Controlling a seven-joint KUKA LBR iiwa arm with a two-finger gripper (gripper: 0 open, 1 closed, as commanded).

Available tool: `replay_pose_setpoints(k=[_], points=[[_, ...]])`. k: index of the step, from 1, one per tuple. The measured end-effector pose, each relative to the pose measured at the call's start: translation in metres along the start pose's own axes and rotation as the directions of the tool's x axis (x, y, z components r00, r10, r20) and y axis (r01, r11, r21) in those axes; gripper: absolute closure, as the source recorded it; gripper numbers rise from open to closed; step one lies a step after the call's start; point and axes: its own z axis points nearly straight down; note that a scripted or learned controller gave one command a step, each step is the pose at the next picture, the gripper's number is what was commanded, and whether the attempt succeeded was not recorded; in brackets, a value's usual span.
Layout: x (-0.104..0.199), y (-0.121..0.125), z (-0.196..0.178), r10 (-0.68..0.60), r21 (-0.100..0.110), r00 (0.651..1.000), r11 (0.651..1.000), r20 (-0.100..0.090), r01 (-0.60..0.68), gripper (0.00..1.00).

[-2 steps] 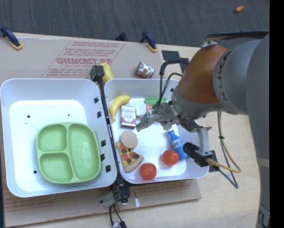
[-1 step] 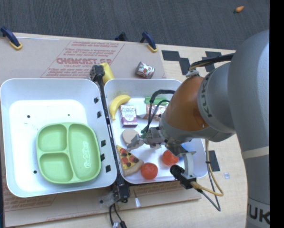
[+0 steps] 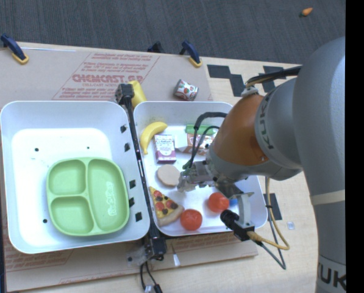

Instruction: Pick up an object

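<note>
- Bench (image 3: 41,66): two white bins side by side.
- Left bin (image 3: 23,121): green divided tray (image 3: 87,195).
- Right bin (image 3: 169,110): banana (image 3: 150,133), pizza slice (image 3: 163,204), tomatoes (image 3: 191,219).
- Gripper (image 3: 191,180): low over right bin; claw state cannot be told.

Two white bins (image 3: 66,112) sit side by side on the bench, one at nine o'clock and one (image 3: 169,107) at the centre. The nine o'clock bin holds one green divided plate (image 3: 87,195), which has three compartments. In the centre bin there is one banana (image 3: 150,133), one small carton (image 3: 164,148), one round bread slice (image 3: 167,176), one pizza slice (image 3: 164,204) and two red tomatoes, the first (image 3: 191,219) at six o'clock of that bin and the second (image 3: 217,202) just beside it toward three o'clock. One small crumpled cup (image 3: 185,90) lies on the cardboard at twelve o'clock. Three blue-and-yellow clamps grip the bench edge: (image 3: 14,48), (image 3: 191,52), and one (image 3: 130,93) between the bins.
</note>
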Motion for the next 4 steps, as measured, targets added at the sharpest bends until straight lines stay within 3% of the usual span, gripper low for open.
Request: replay_pose_setpoints(k=[1, 2, 3, 4], points=[[0.013, -0.025, -0.129, 0.008, -0.007, 1.000, 1.000, 0.001, -0.008, 1.00], [0.013, -0.025, -0.128, 0.008, -0.005, 1.000, 1.000, 0.000, -0.008, 0.00], [0.021, 0.025, 0.010, 0.006, 0.000, 1.000, 1.000, 0.000, -0.006, 0.00], [0.021, 0.025, 0.000, 0.001, 0.001, 1.000, 1.000, 0.000, -0.001, 1.00]])
